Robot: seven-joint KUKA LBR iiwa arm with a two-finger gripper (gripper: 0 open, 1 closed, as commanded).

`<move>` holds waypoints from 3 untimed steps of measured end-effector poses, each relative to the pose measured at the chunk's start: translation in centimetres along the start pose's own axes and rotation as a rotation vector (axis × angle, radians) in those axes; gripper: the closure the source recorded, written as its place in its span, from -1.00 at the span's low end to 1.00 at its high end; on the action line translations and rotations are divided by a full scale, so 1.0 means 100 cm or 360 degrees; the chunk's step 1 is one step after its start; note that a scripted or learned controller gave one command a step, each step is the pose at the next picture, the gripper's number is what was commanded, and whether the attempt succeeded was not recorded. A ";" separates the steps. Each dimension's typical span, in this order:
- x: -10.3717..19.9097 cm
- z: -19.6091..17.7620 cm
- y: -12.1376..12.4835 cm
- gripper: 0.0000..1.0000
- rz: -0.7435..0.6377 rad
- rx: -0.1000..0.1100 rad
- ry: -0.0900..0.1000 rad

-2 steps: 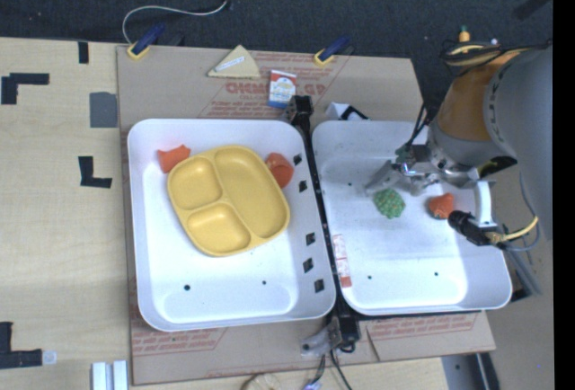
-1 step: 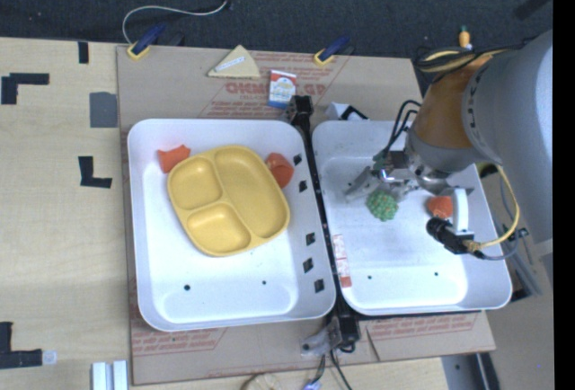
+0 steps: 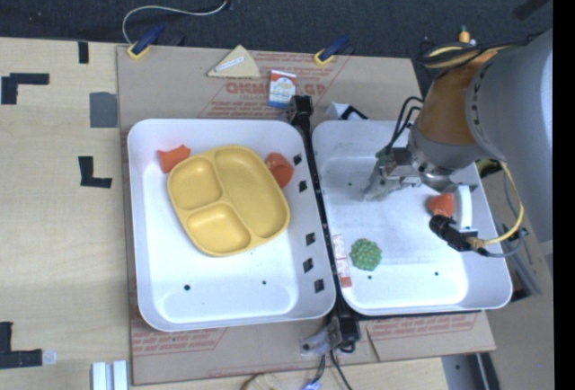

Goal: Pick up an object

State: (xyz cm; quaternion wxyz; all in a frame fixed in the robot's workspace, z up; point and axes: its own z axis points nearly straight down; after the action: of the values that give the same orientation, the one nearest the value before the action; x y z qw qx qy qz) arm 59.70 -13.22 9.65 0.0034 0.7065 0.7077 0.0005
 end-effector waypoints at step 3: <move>0.030 0.010 -0.082 -1.00 0.0003 0.0011 0.0008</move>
State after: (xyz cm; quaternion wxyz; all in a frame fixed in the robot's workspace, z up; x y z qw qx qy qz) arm 51.47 -10.19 8.57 -0.0007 0.7071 0.7071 0.0000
